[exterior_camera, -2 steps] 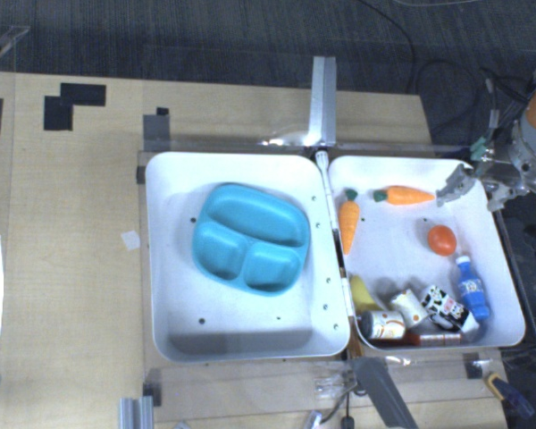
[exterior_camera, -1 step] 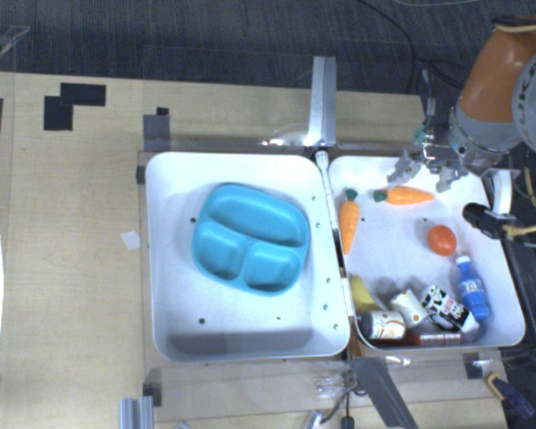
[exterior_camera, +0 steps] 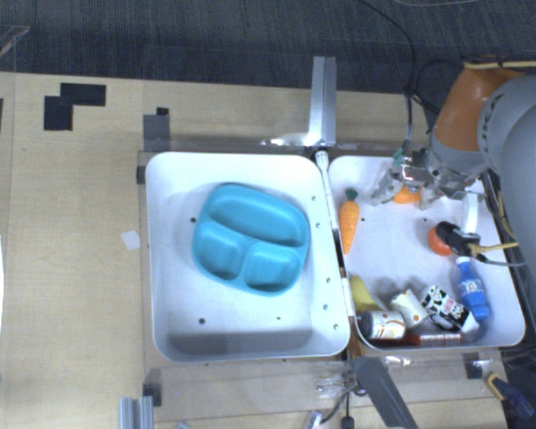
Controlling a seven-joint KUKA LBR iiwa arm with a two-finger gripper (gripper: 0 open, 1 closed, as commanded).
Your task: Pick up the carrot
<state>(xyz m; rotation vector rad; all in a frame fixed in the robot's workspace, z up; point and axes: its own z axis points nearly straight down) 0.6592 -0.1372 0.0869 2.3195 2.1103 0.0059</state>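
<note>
The carrot (exterior_camera: 347, 224) is orange with a small green top. It lies in the right bin (exterior_camera: 389, 257) against its left wall, top pointing to the far side. My gripper (exterior_camera: 404, 183) hangs over the far part of that bin, to the right of the carrot's top and apart from it. A small orange object (exterior_camera: 407, 197) sits right under the gripper. How the jaws stand is hidden by the wrist.
The left bin (exterior_camera: 170, 320) holds a blue divided plate (exterior_camera: 248, 237). The right bin also holds a red-orange item (exterior_camera: 443, 238), a blue bottle (exterior_camera: 472, 295), a cow-patterned item (exterior_camera: 447, 307), a yellow piece (exterior_camera: 361, 290), a cup (exterior_camera: 409, 305) and a can (exterior_camera: 384, 327).
</note>
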